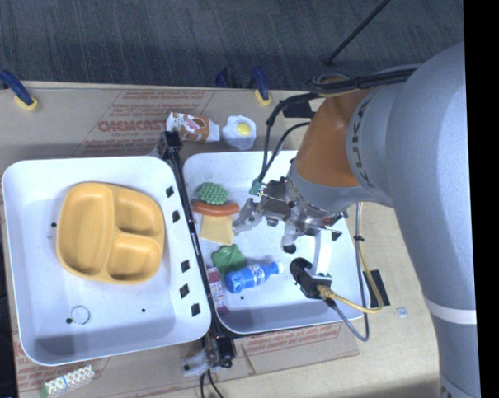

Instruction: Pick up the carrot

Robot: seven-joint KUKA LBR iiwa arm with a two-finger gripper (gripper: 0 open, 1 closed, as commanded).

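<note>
Right now the carrot (217,208) lies in the right bin (275,317), at its left side, between a green broccoli-like piece (210,192) above and a yellow cheese wedge (217,228) below. Just right of it hangs the claw (254,214); whether its fingers are spread or pressed together cannot be told, and nothing shows between them. Lower down lie a green pepper (228,258) and a blue bottle (251,276), while the left bin (34,183) carries a yellow divided plate (109,233).

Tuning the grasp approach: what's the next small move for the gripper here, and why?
Probably a short shift toward the left bin and slightly up the view. The gripper sits in the right bin over the cheese wedge, while the carrot, with its green top, lies just beyond it by the divider. Nothing shows between the fingers, so centre over the carrot before descending.
</note>
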